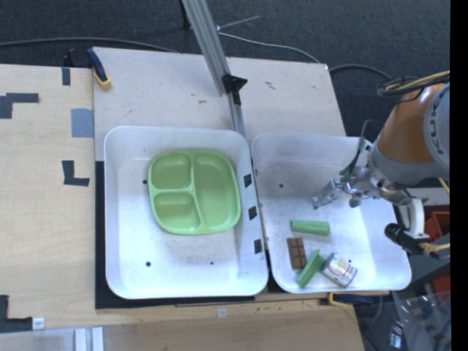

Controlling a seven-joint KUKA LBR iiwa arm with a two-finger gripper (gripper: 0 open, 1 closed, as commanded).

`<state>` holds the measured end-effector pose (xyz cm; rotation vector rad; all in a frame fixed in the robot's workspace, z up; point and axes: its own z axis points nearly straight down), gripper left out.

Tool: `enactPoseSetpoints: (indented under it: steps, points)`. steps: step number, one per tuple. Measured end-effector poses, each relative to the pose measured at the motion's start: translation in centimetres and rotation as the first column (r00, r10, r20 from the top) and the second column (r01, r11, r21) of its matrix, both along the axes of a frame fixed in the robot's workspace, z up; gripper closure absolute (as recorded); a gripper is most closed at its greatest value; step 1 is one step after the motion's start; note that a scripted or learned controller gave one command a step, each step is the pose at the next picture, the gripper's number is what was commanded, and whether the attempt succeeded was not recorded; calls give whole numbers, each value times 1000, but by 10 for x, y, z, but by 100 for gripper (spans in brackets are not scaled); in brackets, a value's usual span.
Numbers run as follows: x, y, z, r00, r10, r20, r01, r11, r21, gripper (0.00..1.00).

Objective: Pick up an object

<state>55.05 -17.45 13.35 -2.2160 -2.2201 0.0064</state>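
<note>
The right bin (296,159) holds a short green cylinder (309,227), a brown chocolate-like block (296,252), a slanted green stick (309,268) and a small silver can (340,270) on its side, all in its near half. My gripper (320,198) hangs over the middle of this bin. It sits just above and slightly right of the green cylinder, apart from it, with nothing seen in its grasp. The orange-banded arm (409,134) enters from the right.
The left bin (117,218) carries a green divided plate (194,191). A slanted metal pole (208,39) rises behind the bins' dividing rims. A blue and yellow clamp (99,68) lies at the bench's far left.
</note>
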Motion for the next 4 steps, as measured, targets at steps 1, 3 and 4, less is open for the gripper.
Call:
enactPoseSetpoints:
  steps: [1,3,4]
  points:
    - [1,0,13,1000,2,3,-2,1000,0,100]
    - [17,-4,116,1000,0,11,0,1000,-2,100]
    - [18,-4,135,1000,0,7,0,1000,-1,100]
